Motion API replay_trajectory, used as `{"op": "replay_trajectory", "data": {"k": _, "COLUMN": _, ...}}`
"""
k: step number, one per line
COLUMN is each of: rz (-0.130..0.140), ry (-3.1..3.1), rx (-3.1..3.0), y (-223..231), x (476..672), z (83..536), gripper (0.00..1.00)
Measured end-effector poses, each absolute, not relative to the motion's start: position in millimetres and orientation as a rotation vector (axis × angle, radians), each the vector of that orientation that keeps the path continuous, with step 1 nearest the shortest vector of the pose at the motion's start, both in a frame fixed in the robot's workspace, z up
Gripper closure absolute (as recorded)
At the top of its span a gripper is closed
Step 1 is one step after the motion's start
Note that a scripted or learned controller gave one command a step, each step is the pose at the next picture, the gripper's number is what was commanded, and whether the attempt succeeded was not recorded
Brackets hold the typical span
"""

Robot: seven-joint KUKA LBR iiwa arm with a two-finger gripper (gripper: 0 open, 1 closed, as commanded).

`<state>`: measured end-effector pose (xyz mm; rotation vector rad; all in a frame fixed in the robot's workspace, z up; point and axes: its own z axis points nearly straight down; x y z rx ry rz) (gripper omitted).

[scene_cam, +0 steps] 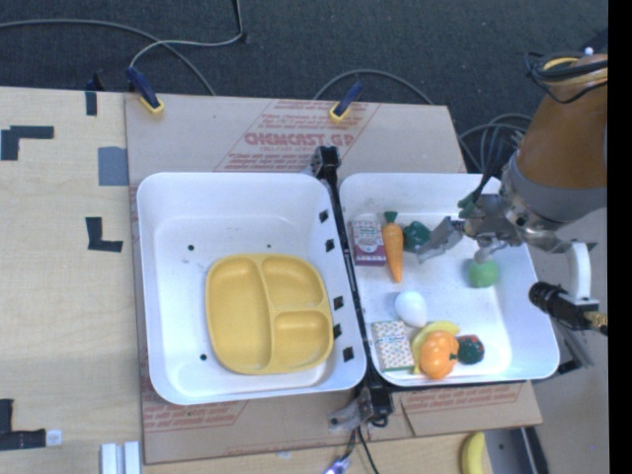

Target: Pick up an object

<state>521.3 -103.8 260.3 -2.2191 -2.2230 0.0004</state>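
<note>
The one camera sat high above my bench and looked down at a slant. It saw both white bins, the left bin (158, 265) and the right bin (523, 344), side by side. My arm (563, 156) came in from its right.

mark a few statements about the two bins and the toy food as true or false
1. The yellow divided plate lies in the left bin. True.
2. The toy carrot lies in the same bin as the plate. False: it is in the right bin, near the wall between the bins.
3. The white egg lies in the right bin. True.
4. The pincer hangs over the left bin. False: it is over the right bin, close to the carrot.
5. The green ball sits on the yellow plate. False: it is in the right bin, beside the arm.
</note>
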Motion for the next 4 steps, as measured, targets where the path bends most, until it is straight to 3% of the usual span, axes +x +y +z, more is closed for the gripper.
{"op": "replay_trajectory", "data": {"k": 1, "rz": 0.005, "ry": -2.22, "rx": -2.217, "y": -94, "x": 606.9, "z": 133, "gripper": 0.0}}
{"op": "replay_trajectory", "data": {"k": 2, "rz": -0.006, "ry": -2.225, "rx": -2.219, "y": -104, "x": 604.8, "z": 92, "gripper": 0.0}}
{"op": "replay_trajectory", "data": {"k": 3, "rz": -0.012, "ry": -2.23, "rx": -2.225, "y": -105, "x": 606.7, "z": 104, "gripper": 1.0}}
{"op": "replay_trajectory", "data": {"k": 4, "rz": 0.001, "ry": -2.224, "rx": -2.217, "y": -44, "x": 551.1, "z": 184, "gripper": 1.0}}
